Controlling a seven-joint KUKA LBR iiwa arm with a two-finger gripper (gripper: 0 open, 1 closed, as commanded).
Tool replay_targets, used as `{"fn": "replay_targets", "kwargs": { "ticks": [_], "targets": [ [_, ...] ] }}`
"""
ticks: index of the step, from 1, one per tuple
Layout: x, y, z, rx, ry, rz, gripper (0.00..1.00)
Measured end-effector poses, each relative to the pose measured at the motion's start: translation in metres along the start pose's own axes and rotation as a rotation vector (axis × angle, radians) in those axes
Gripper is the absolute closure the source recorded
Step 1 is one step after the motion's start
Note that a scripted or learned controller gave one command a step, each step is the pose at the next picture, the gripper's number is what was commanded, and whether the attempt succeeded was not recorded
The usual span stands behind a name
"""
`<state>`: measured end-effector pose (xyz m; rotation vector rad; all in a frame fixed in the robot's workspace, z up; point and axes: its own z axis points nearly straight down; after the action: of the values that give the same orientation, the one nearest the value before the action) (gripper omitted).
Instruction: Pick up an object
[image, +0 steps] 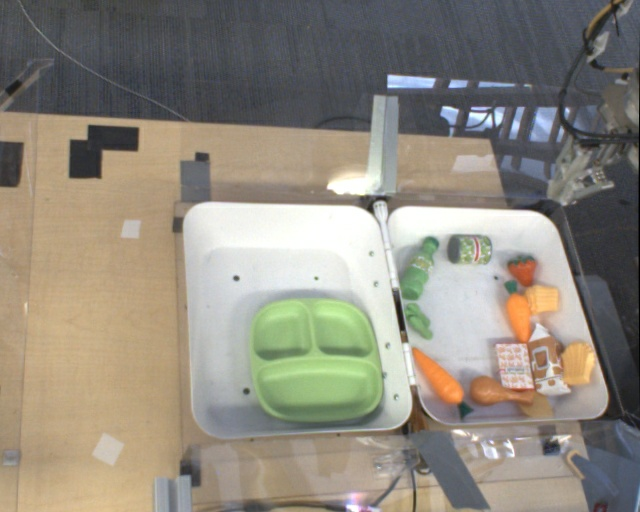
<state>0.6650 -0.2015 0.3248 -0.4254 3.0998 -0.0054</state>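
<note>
Toys lie scattered in the right bin (560, 235): a green bottle (419, 267), a can (469, 249), two carrots (437, 375), a strawberry (521, 269), small cartons (513, 365) and yellow pieces. A green divided plate (316, 360) sits in the left bin (220, 260). The gripper (580, 175) hangs above the right bin's far right corner, off the tabletop (90, 300); whether it is spread, I cannot tell.

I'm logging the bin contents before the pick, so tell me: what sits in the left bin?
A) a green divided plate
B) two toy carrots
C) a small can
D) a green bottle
A: the green divided plate lies alone in the left bin, while the carrots, can and bottle are all in the right bin.
</note>
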Motion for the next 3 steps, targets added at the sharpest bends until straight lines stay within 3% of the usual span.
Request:
{"fn": "replay_targets", "kwargs": {
  "ticks": [3],
  "targets": [
    [-0.008, 0.002, -0.046, 0.014, -0.040, -0.003, 1.00]
  ]
}}
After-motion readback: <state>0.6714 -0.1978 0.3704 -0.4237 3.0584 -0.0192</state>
